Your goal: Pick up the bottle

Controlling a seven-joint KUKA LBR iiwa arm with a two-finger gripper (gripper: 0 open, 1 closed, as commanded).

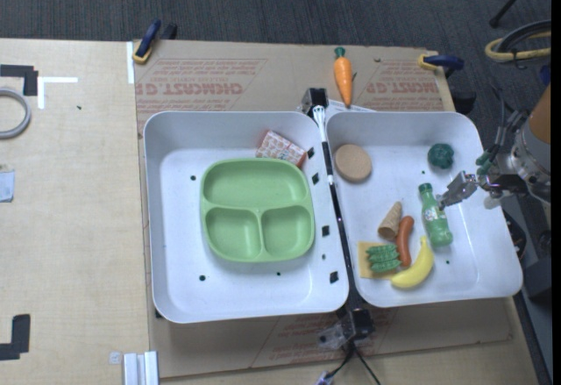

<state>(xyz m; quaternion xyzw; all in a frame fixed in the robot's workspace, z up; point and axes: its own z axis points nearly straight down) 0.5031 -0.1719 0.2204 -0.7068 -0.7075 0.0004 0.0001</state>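
**Gripper beside the bottle in the right bin**

From where I stand, the green bottle lies on the floor of the right bin, toward its right half, cap end pointing up the picture and body running down toward the banana. The gripper comes in from the right edge, its metal tip just beside the bottle's upper end, close enough that I can't say whether it touches. How far apart the fingers stand is too small and blurred to make out, and nothing shows clearly between them.

Around the bottle: a dark green broccoli head sits above it near the bin's far wall, a round tan cookie lies toward the left, and an ice cream cone, a red sausage and a bunch of green beans cluster to the bottle's left.

The left bin holds a green divided plate with a small printed packet just behind it. A toy carrot rests on the cardboard beyond the bins.
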